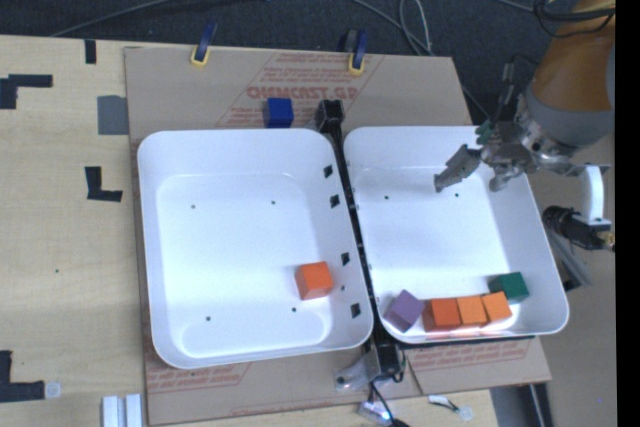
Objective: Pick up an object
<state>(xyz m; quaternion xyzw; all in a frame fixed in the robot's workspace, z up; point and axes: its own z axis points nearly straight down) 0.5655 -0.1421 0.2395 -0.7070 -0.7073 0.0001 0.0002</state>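
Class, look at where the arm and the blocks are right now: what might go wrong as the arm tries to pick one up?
1. The purple block, two orange blocks and green block sit packed in a row against the right bin's near wall, so fingers may find no gap or hit the wall.
2. The gripper hangs at the bin's far end, well away from that row; a straight descent would likely close on nothing.
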